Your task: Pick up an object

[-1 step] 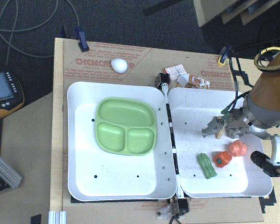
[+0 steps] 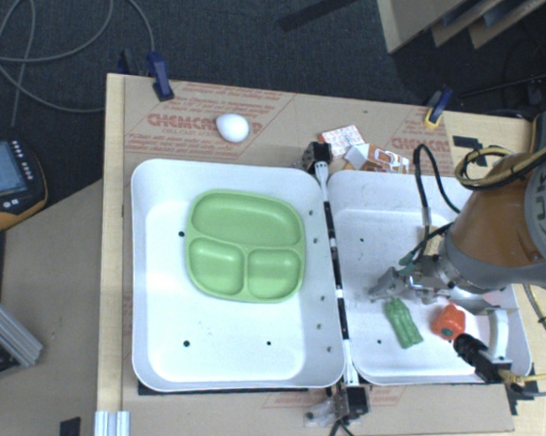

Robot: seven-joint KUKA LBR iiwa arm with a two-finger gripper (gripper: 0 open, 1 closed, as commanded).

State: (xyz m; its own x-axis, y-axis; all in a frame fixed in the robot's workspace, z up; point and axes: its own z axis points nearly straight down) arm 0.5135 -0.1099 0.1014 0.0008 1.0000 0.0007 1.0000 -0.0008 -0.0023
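Raised above the bench, the arm with its orange band is the thing closest to the lens. It reaches in from the view's right over the right bin. The gripper hangs low over this bin's floor, near its middle. Glare and clutter of metal there mean I cannot tell whether it is spread or clenched, and nothing is seen held in it.

Just on the near side of the gripper lies a small green block, tilted, perhaps a toy vegetable. It is close to the gripper, though whether they touch is unclear. Beside the block, on the arm's side of the gripper, sits an orange-red object.

Across the rims to the gripper's left, the left bin holds a pale green plate with 3 compartments. Beyond the gripper, on the cardboard past the bins, lie crumpled wrappers, a white egg-shaped ball and 2 blue clamps.
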